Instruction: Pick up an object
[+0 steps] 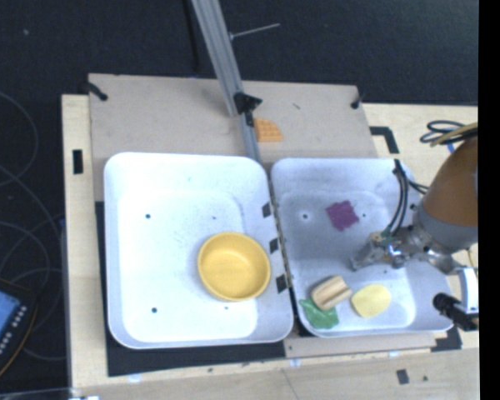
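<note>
Three items sit just below the gripper (368, 257): tan block (330, 291), yellow piece (372, 301), green scrap (318, 314); we cannot tell finger state.

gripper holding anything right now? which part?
Nothing visibly held. The gripper sits in the right bin, apart from the purple piece and yellow piece.

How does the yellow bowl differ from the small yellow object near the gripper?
The yellow bowl sits in the left bin; the small yellow object lies in the right bin. The bowl is much larger. The bowl is hollow and open upward, standing alone; the small object looks solid and rounded, with a tan block close beside it. Both are yellow.
</note>
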`<move>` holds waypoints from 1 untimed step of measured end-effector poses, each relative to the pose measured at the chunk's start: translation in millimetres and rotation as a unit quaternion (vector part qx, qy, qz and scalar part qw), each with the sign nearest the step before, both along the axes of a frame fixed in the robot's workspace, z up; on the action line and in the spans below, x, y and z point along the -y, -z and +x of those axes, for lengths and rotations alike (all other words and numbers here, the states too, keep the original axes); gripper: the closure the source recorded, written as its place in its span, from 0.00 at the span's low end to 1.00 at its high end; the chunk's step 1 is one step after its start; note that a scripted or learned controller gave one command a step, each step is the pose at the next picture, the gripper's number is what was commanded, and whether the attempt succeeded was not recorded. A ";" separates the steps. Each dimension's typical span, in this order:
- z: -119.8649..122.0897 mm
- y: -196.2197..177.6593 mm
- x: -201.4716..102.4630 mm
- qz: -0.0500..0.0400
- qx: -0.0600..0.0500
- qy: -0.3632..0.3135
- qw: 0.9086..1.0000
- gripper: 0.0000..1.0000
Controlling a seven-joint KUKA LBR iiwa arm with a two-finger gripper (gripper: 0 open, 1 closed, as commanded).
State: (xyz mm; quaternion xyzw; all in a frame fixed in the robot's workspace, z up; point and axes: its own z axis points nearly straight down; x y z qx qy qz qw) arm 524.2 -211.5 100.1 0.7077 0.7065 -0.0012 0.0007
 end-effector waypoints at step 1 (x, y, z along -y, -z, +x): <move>1.8 -13.5 0.5 0.000 0.003 0.002 1.000 1.00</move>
